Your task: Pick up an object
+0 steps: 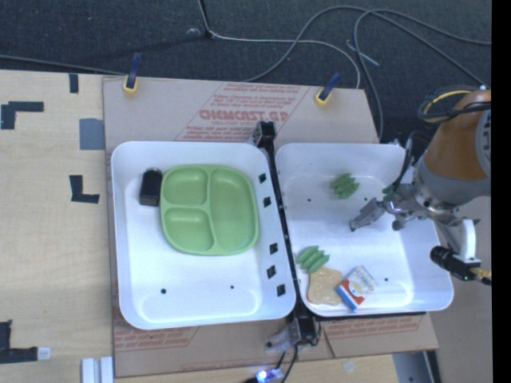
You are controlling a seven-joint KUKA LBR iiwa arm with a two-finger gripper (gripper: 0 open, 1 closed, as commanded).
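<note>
Two shallow white bins sat side by side before you on a cardboard sheet point(239, 106), which two yellow-and-blue clamps point(130, 79) pinned at its far edge, presumably so that the work surface would not slide. Nearest you, at the front of the right bin point(415, 294), lay a cluster of three candidates: a tan, cookie-like piece point(323, 287), a small red, white and blue packet point(355, 286) touching it on the right, and a green leafy toy point(311, 257) just behind them. You could judge this group harder to grasp singly, since its members crowded one another.

Farther back in the same bin, a second green leafy toy point(345, 185) lay alone near the far wall, well apart from the rest, and so was perhaps the easier target. Between the two groups, the gripper point(375, 214) hung low over bare bin floor, reaching in from the right; its two fingers appeared spread, and nothing was seen between them, so no object had yet been picked up.

In the left bin point(128, 214), a green three-compartment plate point(210, 210) occupied the middle, with a small black block point(150, 187) touching its left rim. Cables point(319, 22) trailed over the dark floor beyond.
</note>
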